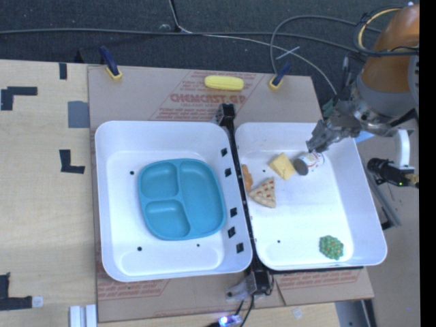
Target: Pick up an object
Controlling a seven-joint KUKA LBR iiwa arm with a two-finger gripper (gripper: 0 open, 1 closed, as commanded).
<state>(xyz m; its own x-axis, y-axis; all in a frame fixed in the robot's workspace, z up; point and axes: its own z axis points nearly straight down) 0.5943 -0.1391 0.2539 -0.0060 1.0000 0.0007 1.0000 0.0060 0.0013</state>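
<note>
End effector (317, 144): low over the far right part of the right bin (306, 216), angled down and to the left from the grey arm (385, 80), which comes in from the right with its orange band at the top corner. Open or closed: cannot tell from this angle. Nothing seen gripped.

Nearest item: small dark grey round piece (300, 166) on the bin floor, just below and left of the end effector tip; contact unclear.

Touching or just beside that piece, on its left: yellow block (281, 165), lying tilted.

Further left and nearer the camera: tan triangular wedge (263, 193), flat on the floor, near the yellow block but apart from it.

Against the wall between the bins: small orange piece (246, 177), just left of the wedge.

Near right corner of the same bin: green knobbly lump (332, 247), well apart from everything else.

Left bin (116, 182): holds a blue divided plate (182, 199) with three compartments, lying flat, roughly central.

Both bins sit on a cardboard sheet (157, 94) laid on the pale worktop (41, 203). On the cardboard beyond the bins: yellow oblong object (223, 82). Two blue clamps at the sheet's far edge, left clamp (110, 63) and right clamp (279, 75).
</note>
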